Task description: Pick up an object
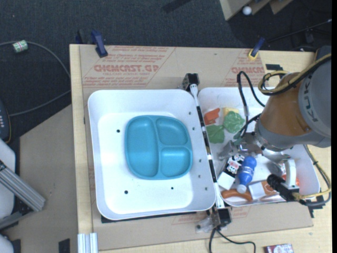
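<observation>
We see: blue divided plate – smooth glossy plastic | white bins – matt plastic | surface – printed brown cardboard, matt

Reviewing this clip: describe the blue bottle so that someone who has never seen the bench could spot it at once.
Start at the right white bin, the one crowded with small items under the arm. Look to its lower left part, just below the end effector. The blue bottle lies there tilted, with a white cap at its lower end; it is the only solid blue item in that bin, next to a black-and-white printed piece.
</observation>
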You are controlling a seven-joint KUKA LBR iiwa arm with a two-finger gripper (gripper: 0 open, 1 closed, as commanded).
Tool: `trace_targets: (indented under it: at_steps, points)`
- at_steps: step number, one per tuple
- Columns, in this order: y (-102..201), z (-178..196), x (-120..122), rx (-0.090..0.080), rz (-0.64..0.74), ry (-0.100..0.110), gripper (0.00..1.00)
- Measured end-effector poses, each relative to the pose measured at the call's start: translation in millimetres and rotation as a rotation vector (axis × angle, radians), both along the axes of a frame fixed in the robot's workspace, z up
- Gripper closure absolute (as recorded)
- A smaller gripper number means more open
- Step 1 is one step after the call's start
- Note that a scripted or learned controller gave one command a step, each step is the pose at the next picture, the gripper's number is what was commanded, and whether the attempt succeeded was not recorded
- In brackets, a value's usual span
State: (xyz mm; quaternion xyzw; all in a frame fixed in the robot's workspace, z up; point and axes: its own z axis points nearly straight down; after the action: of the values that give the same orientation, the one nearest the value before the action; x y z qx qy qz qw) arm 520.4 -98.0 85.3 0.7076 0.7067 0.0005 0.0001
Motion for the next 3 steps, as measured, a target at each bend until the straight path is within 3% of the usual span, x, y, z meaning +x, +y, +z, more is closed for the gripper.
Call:
trace_targets:
  at_steps: [1, 2, 3]
  points:
    - [0.6, 10.1, 0.8, 0.0, 0.0, -0.003, 1.0]
    - [0.6, 10.0, 0.8, 0.001, 0.0, -0.002, 0.0]
    - [-30.9, 88.4, 104.9, -0.002, 0.002, -0.002, 0.0]
